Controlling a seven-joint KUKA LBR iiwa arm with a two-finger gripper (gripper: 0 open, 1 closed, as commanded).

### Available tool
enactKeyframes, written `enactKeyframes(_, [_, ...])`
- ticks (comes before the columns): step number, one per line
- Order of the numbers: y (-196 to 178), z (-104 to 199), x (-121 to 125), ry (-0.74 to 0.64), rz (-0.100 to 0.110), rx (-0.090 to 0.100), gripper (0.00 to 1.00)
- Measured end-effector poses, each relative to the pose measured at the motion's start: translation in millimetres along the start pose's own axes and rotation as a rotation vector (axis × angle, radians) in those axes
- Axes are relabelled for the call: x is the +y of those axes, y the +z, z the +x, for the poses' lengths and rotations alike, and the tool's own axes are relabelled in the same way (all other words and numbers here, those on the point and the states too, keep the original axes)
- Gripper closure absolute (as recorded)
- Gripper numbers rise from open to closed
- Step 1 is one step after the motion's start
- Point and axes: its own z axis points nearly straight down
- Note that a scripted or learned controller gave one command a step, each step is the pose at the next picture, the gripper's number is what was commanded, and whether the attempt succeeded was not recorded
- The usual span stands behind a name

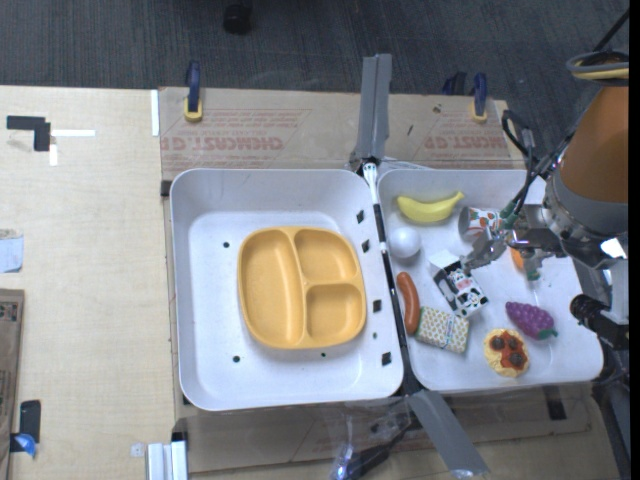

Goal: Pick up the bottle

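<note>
Camera view: the gripper (497, 240) is poised in the right bin (440, 373), just beside the bottle (462, 288); how far it is opened cannot be told. The approach step is judged underway; descent onto the bottle is needed.

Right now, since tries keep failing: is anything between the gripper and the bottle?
Nothing visible. The gripper hangs just right of and behind the bottle, with bare bin floor between them. The cracker lies at the bottle's near side, away from the gripper.
</note>
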Motion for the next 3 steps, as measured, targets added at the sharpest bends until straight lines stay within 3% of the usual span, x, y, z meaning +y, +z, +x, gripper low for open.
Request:
enactKeyframes(1, [10, 13, -19, 0.167, 0.0, 0.0, 0.0])
enactKeyframes(2, [150, 1, -27, 0.019, -0.007, 0.0, 0.0])
enactKeyframes(3, [140, 0, -26, 0.023, -0.01, -0.001, 1.0])
